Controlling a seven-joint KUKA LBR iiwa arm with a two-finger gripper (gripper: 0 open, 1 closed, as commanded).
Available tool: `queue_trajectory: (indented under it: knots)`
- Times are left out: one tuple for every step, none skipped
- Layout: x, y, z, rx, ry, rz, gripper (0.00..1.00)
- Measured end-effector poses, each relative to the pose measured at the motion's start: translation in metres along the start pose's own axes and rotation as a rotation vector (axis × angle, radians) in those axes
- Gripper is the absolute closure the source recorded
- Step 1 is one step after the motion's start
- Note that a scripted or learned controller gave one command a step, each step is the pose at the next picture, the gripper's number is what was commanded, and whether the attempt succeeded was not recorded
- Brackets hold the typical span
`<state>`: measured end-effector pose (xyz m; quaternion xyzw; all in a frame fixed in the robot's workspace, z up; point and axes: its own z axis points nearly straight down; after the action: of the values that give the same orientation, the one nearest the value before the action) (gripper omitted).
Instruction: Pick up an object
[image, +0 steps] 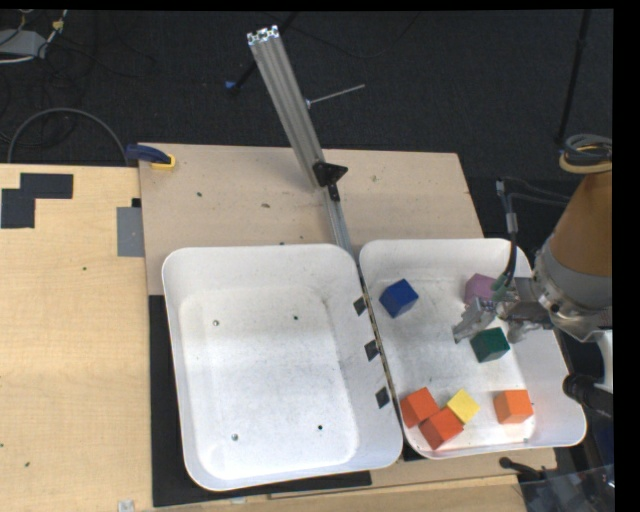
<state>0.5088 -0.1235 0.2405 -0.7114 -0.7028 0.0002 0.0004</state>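
Desk: a pale wooden desk (250, 200) seen from above at a slant, with a second light wood surface (60, 330) to its left that carries dark rectangular marks.
Room: dark floor (130, 70) behind the desk, with cables lying on it; a slanted aluminium rail (290, 110) rises from between the bins toward the top of the view.
Small clamp: a blue and yellow clamp (152, 155) sits at the desk's far left corner.
Left bin: a shallow white bin (260, 360) with a few dark specks on its floor.
Right bin: a shallow white bin (430, 260) just beside the left one, with black clips along the shared edge.
Arm: the grey arm (580, 250) with its orange band reaches in from the right, over the right bin.
Jaws (478, 325): low over the right bin's right half, between the purple block and the green cube; I cannot tell how they stand.
Purple block (480, 288): just behind the jaws, partly hidden by the wrist.
Green cube (490, 345): just in front of the jaws, close beside them; whether it touches them I cannot tell.
Blue cube (398, 297): well apart, in the bin's left half.
Front row: two orange cubes (430, 418) touching, a yellow cube (463, 406) beside them, and another orange cube (513, 406) further right.
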Motion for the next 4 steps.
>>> queue_trajectory:
  knots:
    - [-0.026,0.023,-0.027,-0.002,-0.001,-0.006,0.00]
    - [-0.026,0.021,-0.026,0.002,0.000,-0.005,0.00]
    - [0.021,0.035,0.089,0.010,0.003,-0.015,0.00]
    - [0.022,0.149,0.149,-0.001,0.002,-0.016,0.00]
